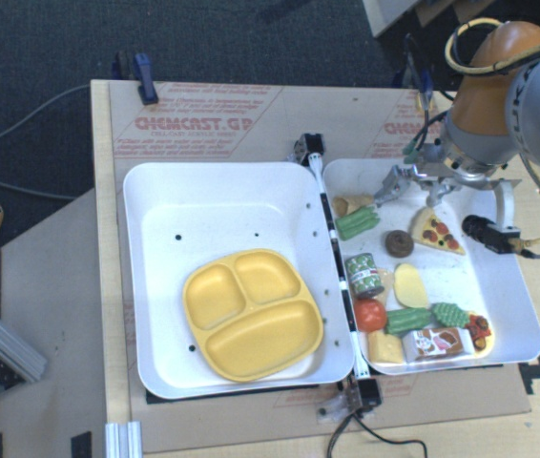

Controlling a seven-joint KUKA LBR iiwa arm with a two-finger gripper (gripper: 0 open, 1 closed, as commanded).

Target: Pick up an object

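Pincer (413, 184) hangs spread and empty over the right bin's (528, 299) far end. Pizza slice (438, 232) lies just below (nearest candidate); I'd lower straight and straddle it before closing.

The grey arm (518, 74) reaches in from the right, its pincer (413, 184) pointing down, fingers spread.

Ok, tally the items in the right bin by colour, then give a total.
Green: 3, pickle, can, vegetable
Yellow: 3, pizza slice, oval piece, corner piece
Red: 2, tomato, carton
Brown: 1, cookie
Total: 9
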